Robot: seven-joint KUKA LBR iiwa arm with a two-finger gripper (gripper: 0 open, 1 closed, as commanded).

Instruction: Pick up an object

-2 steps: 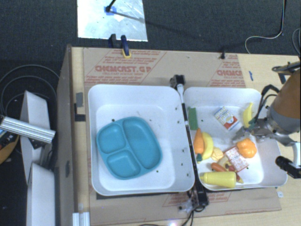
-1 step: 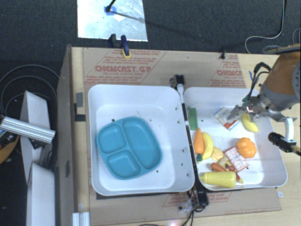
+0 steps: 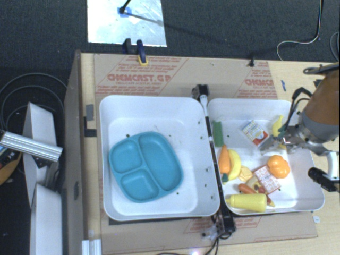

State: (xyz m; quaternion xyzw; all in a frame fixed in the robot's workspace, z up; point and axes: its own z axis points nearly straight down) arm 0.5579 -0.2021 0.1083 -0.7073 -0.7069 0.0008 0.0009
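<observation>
The right bin (image 3: 249, 104) holds several small items. An orange (image 3: 278, 166) lies near its right side, with a red and white packet (image 3: 266, 180) just below and left of it. Along the front wall a yellow bottle (image 3: 248, 201) lies on its side. A carrot (image 3: 225, 160) and a banana (image 3: 234, 166) rest by the left wall below a green block (image 3: 217, 133). Another white and red packet (image 3: 254, 132) and a yellow piece (image 3: 277, 124) sit toward the back. My gripper (image 3: 280, 141) is low in this bin, just above the orange and right of the back packet.
In the left bin (image 3: 149, 101) lies a blue divided plate (image 3: 146, 165). A black divider bar (image 3: 210, 142) runs between the bins. The arm's grey and orange wrist (image 3: 321, 110) covers the right bin's right edge. Cables lie on the floor beyond the bench.
</observation>
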